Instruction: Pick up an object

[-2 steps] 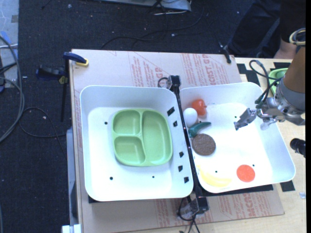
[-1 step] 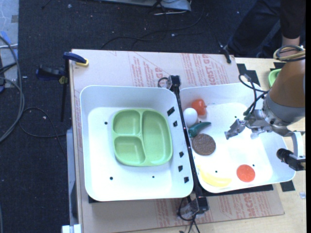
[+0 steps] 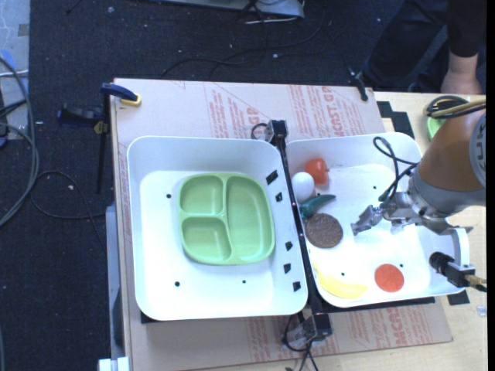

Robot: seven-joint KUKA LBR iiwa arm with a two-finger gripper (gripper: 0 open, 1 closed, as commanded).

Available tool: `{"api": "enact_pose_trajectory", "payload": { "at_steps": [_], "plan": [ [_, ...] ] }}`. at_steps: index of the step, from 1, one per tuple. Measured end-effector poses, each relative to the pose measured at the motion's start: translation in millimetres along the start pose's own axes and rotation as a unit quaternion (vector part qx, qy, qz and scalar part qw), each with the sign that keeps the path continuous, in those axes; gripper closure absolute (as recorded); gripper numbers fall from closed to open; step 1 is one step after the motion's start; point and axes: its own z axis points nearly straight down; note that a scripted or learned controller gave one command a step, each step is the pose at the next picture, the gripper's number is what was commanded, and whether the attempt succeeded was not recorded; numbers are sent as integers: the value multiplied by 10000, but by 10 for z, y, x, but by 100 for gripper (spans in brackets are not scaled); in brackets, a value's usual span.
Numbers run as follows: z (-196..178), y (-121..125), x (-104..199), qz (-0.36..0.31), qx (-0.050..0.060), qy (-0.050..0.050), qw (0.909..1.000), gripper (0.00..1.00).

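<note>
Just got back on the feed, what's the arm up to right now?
The arm's hand hangs over the right bin, with nothing between its fingers. Below it lie a brown disc, a teal piece, a white egg, a yellow banana and two red pieces. The left bin holds a green divided plate.

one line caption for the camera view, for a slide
KUKA arm's gripper hovers in the right bin beside a brown disc, with a green divided plate in the left bin.

Dark carpet floor [image 3: 62, 45], trailing cables [image 3: 31, 176]
</note>
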Motion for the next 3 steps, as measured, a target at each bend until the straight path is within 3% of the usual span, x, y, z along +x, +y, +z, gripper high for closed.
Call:
{"api": "enact_pose_trajectory", "payload": {
  "at_steps": [1, 2, 3],
  "plan": [
    [117, 16, -10, 4, -27, -14, 10000, 0],
    [-2, 29, -24, 8, -48, -26, 10000, 100],
    [-504, 14, -123, 4, -19, -8, 10000, 100]
  ]
}}
